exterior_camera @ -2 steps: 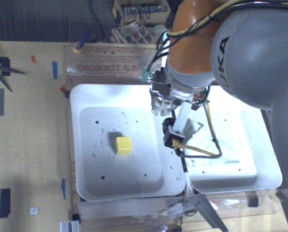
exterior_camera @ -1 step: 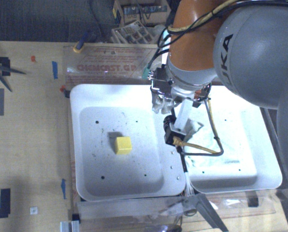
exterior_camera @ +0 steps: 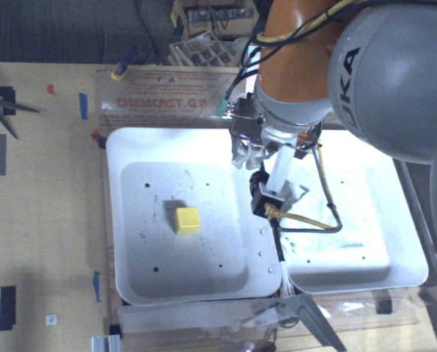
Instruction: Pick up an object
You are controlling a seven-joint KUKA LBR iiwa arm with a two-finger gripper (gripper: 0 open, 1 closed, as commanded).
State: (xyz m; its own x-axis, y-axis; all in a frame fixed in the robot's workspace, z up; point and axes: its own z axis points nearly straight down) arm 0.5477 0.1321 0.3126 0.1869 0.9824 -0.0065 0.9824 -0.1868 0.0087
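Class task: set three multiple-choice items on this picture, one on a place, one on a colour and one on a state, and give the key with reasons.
1. Where is the block? (sides as the view shows them)
A. on the bench outside the bins
B. in the left bin
C. in the right bin

2. What colour is the block?
A. red
B. blue
C. yellow

3. How does the block stand to the gripper?
A. it lies on the bin floor, apart from the gripper
B. it hangs lifted in the gripper
C. it is pressed under the gripper

Key:
1 B, as the block rests on the floor of the left bin.
2 C, as its faces are plainly yellow.
3 A, as the gripper is over the strip between the bins, with bare floor between it and the block.
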